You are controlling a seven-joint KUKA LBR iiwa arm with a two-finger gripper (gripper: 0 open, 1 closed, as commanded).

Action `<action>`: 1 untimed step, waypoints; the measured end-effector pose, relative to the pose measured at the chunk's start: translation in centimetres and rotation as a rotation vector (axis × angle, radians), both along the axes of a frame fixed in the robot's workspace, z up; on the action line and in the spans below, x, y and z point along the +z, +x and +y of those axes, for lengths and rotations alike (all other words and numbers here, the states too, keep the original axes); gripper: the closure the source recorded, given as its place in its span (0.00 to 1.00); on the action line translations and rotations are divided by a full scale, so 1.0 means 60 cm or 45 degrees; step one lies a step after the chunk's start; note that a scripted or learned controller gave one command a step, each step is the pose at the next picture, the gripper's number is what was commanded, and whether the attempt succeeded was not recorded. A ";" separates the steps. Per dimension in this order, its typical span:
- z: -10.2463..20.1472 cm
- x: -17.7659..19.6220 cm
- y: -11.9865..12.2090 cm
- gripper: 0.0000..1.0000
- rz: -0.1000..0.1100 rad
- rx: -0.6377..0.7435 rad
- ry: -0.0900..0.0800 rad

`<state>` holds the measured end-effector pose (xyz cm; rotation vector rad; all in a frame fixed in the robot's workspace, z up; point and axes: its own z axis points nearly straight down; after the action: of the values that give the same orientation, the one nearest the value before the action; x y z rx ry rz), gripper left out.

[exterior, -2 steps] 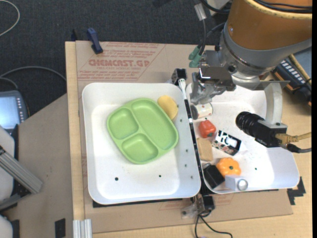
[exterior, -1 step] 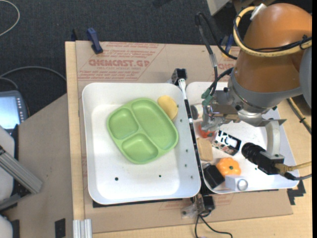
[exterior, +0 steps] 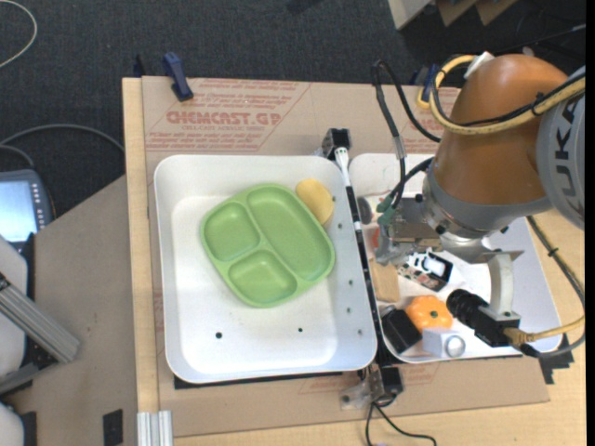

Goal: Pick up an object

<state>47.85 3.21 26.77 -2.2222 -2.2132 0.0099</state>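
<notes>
Orange object (exterior: 429, 312) sits in the right bin (exterior: 535, 249), front-left corner, just beside a black block (exterior: 402, 327) and a small silver piece (exterior: 453, 346). Your gripper (exterior: 402, 240) hangs over the same bin w/ the wrist blocking it, so can't tell the jaw width. Object lies nearer the camera than the gripper, close by. The clutter's probably there as pick stock. Left bin (exterior: 177, 277) holds a green tray (exterior: 268, 243) and a yellow item (exterior: 315, 199).

My single fixed camera hangs above the bench (exterior: 232, 110), looking down at a slant, far enough back to take in both bins: the left bin (exterior: 177, 277) at centre, the right bin (exterior: 539, 277) toward 3 o'clock. The arm (exterior: 497, 147) enters from 3 o'clock, dark floor (exterior: 186, 17) at 12.
</notes>
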 end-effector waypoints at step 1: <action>-0.024 0.124 0.005 1.00 -0.018 0.005 0.000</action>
<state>48.16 1.74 34.21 -2.2250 -2.2242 -0.0062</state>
